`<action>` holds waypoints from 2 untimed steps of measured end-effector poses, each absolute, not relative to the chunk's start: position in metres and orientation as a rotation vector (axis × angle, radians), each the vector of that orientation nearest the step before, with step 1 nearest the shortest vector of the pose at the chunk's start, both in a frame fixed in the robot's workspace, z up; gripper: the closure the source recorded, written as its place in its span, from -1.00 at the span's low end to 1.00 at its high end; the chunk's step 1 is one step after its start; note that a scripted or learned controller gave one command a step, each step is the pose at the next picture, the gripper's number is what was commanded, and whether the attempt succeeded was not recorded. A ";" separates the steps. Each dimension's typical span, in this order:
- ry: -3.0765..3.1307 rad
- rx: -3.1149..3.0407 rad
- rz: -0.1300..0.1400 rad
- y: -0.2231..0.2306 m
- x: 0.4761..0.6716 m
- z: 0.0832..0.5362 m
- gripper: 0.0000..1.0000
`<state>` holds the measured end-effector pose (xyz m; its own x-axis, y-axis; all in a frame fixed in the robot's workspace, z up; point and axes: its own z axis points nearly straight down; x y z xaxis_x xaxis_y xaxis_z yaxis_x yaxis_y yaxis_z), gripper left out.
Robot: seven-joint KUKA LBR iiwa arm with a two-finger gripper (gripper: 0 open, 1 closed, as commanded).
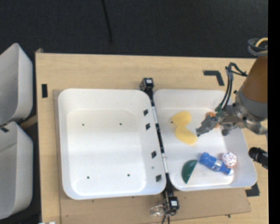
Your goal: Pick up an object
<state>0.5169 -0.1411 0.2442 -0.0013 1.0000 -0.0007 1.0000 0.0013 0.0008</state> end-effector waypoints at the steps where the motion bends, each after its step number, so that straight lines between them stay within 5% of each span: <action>1: 2.229 2.219 -0.006 -0.134 0.559 0.106 -1.00; 2: 2.220 2.212 0.006 -0.142 0.641 0.102 -1.00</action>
<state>0.6408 -0.1420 0.1018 -0.0036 1.0000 -0.0028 1.0000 0.0036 0.0082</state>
